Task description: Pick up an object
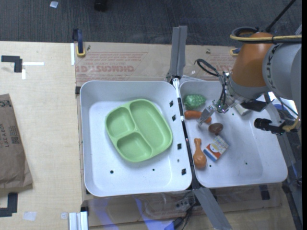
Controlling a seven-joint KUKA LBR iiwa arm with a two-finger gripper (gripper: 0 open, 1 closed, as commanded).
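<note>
In the right bin (249, 169), several small objects lie near the left wall: a green knobbly item (194, 100), an orange carrot-like piece (193, 114), a brown rounded item (216, 127), a small white, blue and orange carton (217, 149) and an orange-brown drumstick shape (198, 155). My gripper (207, 116) hangs low over this group, its fingers spread, between the carrot-like piece and the brown item. Nothing sits between the fingers.
The left bin (96, 171) bears a light green divided plate (138, 129). A grey divider bar (178, 56) runs up from where the bins meet. A brown paper bag (12, 143) lies at the far left on the bench. Cables trail behind the wrist.
</note>
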